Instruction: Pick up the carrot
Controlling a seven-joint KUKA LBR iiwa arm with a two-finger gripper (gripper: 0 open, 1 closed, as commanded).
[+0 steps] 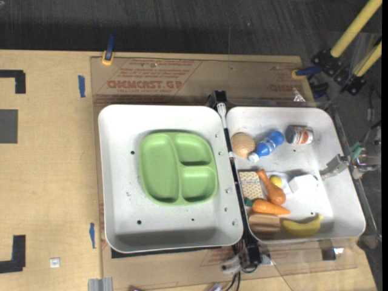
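The carrot is orange and tapered. It lies flat in the right bin, near the front left corner, with its thin end pointing right. Just behind it, touching or nearly touching, leans a second orange elongated piece. A brown bun-like piece and a yellow banana lie right in front of the carrot.
The right bin also holds a tan ball, a blue bottle, a can, a checkered waffle piece and a white block. A green divided plate sits in the left bin. A metal clamp grips the right rim.
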